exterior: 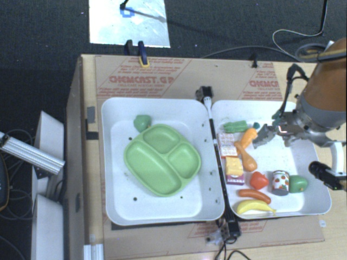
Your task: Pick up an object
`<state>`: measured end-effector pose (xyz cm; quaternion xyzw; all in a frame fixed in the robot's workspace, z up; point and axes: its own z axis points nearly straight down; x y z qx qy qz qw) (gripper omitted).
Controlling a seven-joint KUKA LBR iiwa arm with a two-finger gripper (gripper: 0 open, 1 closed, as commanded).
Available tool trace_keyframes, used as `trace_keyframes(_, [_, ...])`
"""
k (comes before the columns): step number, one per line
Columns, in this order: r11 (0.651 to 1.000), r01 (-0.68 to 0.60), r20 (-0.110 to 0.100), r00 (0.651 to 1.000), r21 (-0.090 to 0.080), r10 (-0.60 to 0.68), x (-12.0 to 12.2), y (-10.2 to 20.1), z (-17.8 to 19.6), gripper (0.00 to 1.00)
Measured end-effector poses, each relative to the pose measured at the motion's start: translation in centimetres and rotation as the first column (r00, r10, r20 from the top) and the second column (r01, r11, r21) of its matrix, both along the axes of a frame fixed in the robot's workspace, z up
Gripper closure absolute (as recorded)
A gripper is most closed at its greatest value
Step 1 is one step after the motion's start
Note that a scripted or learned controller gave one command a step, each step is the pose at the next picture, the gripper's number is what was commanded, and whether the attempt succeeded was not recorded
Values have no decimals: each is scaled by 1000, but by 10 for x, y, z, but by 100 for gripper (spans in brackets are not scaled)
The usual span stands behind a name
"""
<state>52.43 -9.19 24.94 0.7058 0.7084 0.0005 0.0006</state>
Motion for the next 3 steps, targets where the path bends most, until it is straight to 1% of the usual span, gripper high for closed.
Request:
trace_keyframes(1, [1000, 3, -4, 1000, 1, -3, 55, -16, -143, 0])
trace_keyframes(2, [1000, 2, 2, 1000, 0, -2, 57, -16, -130, 100])
trace_keyframes(3, [1000, 2, 1, 1000, 0, -2, 57, -16, -130, 0])
